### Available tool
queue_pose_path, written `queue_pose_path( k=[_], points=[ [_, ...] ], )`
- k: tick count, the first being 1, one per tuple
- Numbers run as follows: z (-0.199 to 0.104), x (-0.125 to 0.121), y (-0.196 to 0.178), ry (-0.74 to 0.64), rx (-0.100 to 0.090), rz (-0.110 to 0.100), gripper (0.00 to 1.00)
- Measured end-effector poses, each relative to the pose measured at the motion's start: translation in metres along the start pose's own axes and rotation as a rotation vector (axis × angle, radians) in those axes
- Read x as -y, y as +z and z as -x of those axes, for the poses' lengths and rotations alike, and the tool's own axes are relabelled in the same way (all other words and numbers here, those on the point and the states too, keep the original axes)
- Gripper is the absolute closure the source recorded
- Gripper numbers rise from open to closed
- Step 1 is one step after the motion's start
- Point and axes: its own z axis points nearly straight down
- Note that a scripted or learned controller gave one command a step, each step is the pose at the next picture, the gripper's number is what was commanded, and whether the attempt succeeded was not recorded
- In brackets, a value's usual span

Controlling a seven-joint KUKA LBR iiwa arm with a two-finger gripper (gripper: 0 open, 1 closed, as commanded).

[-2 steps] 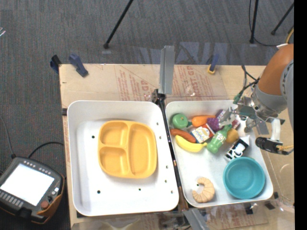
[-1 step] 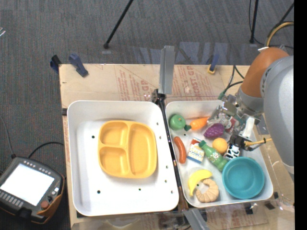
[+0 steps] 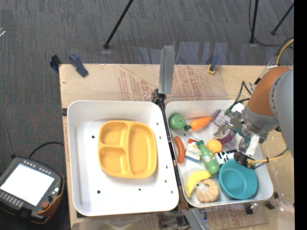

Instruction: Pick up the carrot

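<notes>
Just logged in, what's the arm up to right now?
The arm's gripper sits low over the right bin, at its far right side near a purple item. The carrot lies apart from it, to its left, beside a green apple, so it is not picked up yet. The yellow divided plate lies alone in the left bin.

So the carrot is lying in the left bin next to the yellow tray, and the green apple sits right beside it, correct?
Not quite. The camera view shows the carrot in the right bin, not the left one. The yellow tray is alone in the left bin. The rest holds: the green apple sits right beside the carrot.
</notes>
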Motion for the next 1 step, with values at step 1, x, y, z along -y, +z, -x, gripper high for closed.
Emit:
queue_pose_path(
  k=[1],
  points=[
    [-0.056,-0.0139,-0.0003,0.115,-0.001,0.0,0.0]
  ],
)
